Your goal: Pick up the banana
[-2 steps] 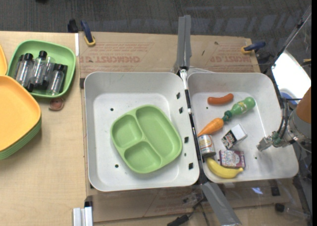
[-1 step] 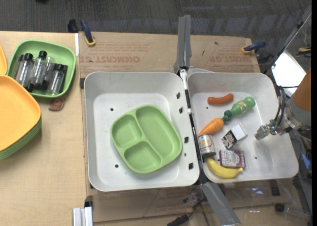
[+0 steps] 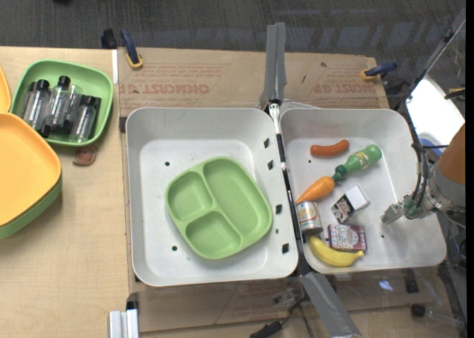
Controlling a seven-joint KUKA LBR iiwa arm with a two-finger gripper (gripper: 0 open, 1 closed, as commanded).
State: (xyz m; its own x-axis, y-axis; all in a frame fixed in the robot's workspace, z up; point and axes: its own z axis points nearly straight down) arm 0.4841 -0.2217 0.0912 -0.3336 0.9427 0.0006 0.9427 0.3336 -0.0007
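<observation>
I've got both white bins side by side on the desk (image 3: 67, 270). The left bin (image 3: 144, 181) holds one green divided plate (image 3: 217, 207), smooth plastic with three compartments. The right bin (image 3: 396, 244) carries the clutter. The banana (image 3: 335, 253) lies at its near left edge, yellow and curved, touching a small purple packet (image 3: 346, 237) just behind it. A short metal can (image 3: 308, 216) stands just left of that packet. A carrot (image 3: 316, 189), orange and tapered, lies beyond the can, tilted towards a green bottle (image 3: 358, 161) with a yellow label. A reddish sausage (image 3: 329, 149) sits at the far side. A small white box (image 3: 349, 203) with dark printing rests mid-bin; I can't read it.

The pincer (image 3: 396, 212) hangs over the right side of that bin, well apart from the banana, and I cannot tell from here how it's set.

Cardboard (image 3: 192, 81) beyond the bins bears upside-down red lettering I can't quite read. On the far left, a green tray (image 3: 100, 88) holds dark-capped clear bottles (image 3: 59, 109), beside stacked orange plates (image 3: 26, 177).
</observation>
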